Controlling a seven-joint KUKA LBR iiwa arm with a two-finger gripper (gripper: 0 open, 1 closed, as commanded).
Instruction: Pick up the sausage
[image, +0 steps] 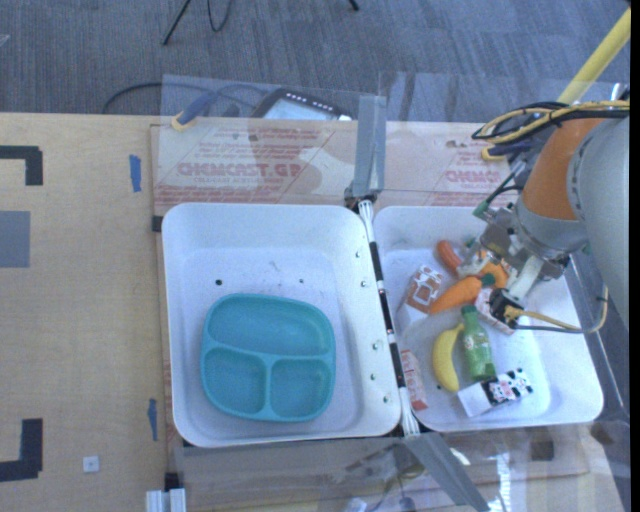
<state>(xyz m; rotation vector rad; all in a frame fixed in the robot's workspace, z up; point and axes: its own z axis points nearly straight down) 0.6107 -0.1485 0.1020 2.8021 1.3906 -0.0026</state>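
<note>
Presently the arm (556, 190) reaches in from the right and bends down over the far half of the right bin (585, 398), its orange band uppermost and the wrist tilted toward the bin's middle. The hand (487, 262) sits low among the objects at the far end of that bin; whether it is released or clenched cannot be told, as the wrist hides it. The sausage (448, 256), reddish and lying at a slant, rests on the bin floor just beside the hand, on the side toward the divider. A carrot (459, 294) lies just nearer the camera, with a small red-and-white box (424, 288) touching its blunt end. Further forward a banana (445, 360) and a green bottle (477, 347) lie side by side, and a black-and-white item (505, 390) sits near the front rim. The left bin (190, 250) holds a teal divided plate (268, 357). Both bins stand on the table (80, 300).
</note>
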